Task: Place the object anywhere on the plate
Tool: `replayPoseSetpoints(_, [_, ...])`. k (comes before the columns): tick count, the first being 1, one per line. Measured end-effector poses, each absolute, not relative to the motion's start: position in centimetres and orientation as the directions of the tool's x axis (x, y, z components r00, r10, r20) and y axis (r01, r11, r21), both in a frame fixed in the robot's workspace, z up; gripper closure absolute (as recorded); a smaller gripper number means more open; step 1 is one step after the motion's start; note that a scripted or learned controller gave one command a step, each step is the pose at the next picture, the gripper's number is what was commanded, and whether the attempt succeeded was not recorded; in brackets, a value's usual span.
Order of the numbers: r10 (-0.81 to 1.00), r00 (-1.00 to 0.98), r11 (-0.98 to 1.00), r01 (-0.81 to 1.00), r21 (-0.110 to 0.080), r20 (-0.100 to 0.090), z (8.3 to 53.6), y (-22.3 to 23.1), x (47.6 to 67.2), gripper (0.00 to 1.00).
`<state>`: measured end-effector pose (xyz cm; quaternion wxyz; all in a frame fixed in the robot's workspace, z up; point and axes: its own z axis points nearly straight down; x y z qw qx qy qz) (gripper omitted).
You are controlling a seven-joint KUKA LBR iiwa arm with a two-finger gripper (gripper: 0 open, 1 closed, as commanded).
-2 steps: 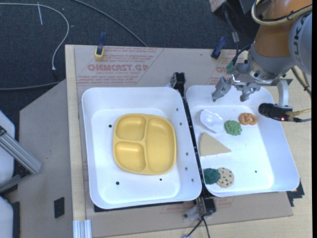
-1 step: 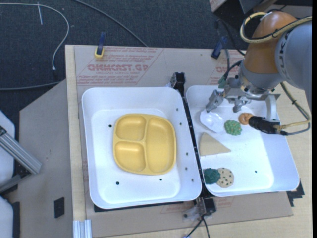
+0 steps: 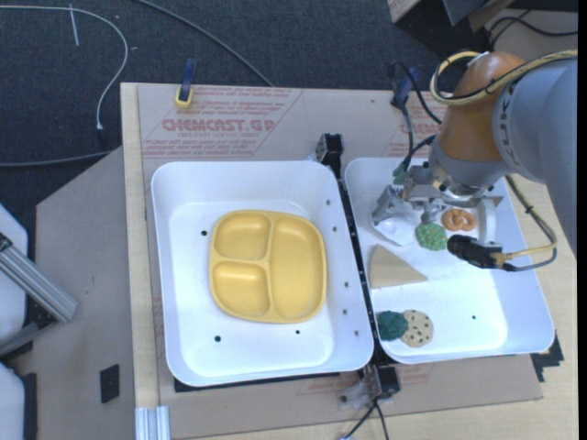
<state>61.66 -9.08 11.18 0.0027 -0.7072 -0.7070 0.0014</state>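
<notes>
A yellow plate (image 3: 269,266) with three compartments lies in the left bin (image 3: 174,200), with nothing on it. My gripper (image 3: 406,212) hangs low over the back left part of the right bin (image 3: 523,310), under the grey arm with the orange band. Just to its right lie a light green broccoli piece (image 3: 431,236) and an orange pretzel (image 3: 456,218). A pale cheese wedge (image 3: 394,269) lies in front of the gripper. Nearer the front of that bin sit a dark green broccoli piece (image 3: 392,324) and a chocolate chip cookie (image 3: 417,328), touching each other.
A black cable connector (image 3: 479,252) hangs from the wrist over the right bin. A raised rim (image 3: 353,246) divides the two bins. A black clamp (image 3: 329,147) sits at the back between them, and a yellow clip (image 3: 185,95) lies on the board behind the left bin.
</notes>
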Motion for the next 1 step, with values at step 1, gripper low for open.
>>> replayPoseSetpoints(1, [1.0,0.001,-0.001,1.0,0.0,0.002,12.56,-9.07,61.83,1.0])
